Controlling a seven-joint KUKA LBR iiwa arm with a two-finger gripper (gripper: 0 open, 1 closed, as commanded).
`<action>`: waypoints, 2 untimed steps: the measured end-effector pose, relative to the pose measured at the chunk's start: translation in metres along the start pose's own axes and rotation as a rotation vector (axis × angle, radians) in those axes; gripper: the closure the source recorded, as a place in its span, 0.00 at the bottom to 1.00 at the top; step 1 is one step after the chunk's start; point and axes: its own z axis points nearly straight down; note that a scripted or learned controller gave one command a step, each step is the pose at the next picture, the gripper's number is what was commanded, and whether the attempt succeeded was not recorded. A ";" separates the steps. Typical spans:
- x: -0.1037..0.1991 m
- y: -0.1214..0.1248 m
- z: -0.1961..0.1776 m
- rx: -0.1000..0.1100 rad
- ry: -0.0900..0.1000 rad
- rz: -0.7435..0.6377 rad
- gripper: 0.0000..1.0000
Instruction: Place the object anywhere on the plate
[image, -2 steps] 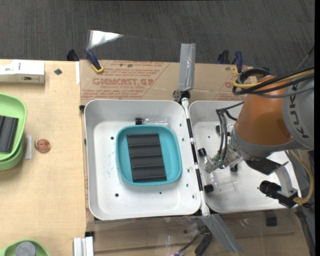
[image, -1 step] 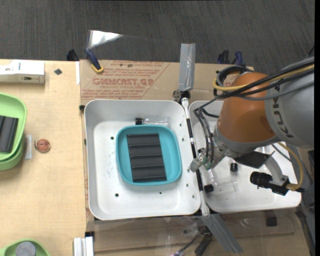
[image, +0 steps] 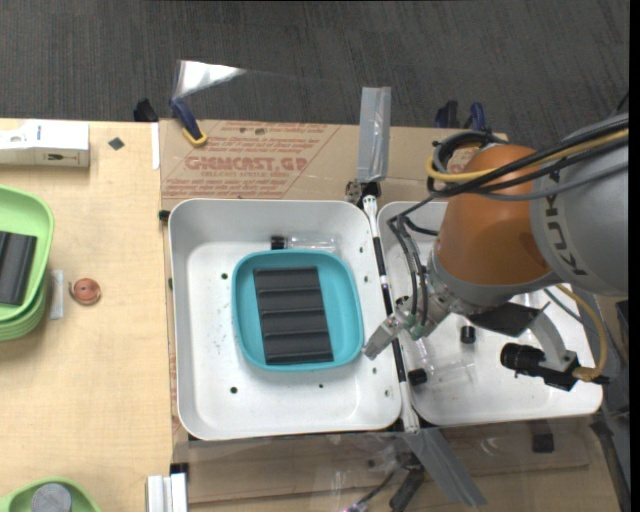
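Observation:
A teal square plate lies in the middle of the left white bin. On the plate rests a dark grey ribbed rectangular block, lying flat and covering most of the plate's floor. My gripper hangs under the orange wrist band, low over the left side of the right bin, close to the wall between the two bins. It stands to the right of the plate, apart from it and from the block. The wrist hides most of the gripper.
Small black bits lie in the right bin. Brown cardboard lies behind the bins. On the wooden bench at left are a green tray, a small orange disc and a white box.

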 end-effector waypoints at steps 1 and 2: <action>-0.067 -0.017 0.000 0.000 0.000 -0.088 0.00; -0.126 -0.036 0.001 0.000 0.000 -0.083 0.00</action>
